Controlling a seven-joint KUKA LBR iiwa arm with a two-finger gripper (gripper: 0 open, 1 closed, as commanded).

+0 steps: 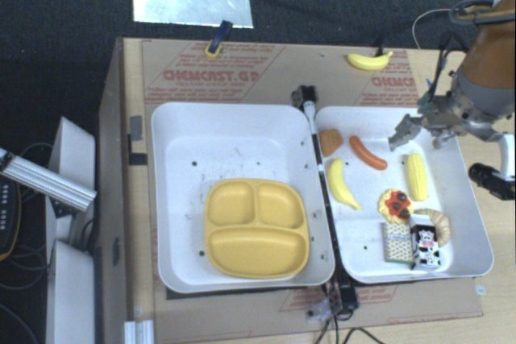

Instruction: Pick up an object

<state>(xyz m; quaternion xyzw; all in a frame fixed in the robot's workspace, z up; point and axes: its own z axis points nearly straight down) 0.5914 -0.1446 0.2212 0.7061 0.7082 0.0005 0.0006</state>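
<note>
The right bin [476, 209] holds a brown wedge [330, 142] at its far left, an orange sausage [368, 153], a corn cob [417, 176], a banana [342, 184], a pizza slice [396, 205], and near the front a cracker [397, 242], a bagel [430, 218] and a cow-print carton [426, 246].

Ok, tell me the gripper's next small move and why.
Probably a short drop straight down toward the corn cob. The gripper hangs open above the right bin, just up-view of the corn, holding nothing. The corn lies apart from the sausage and the pizza slice, so the fingers have room either side.
</note>
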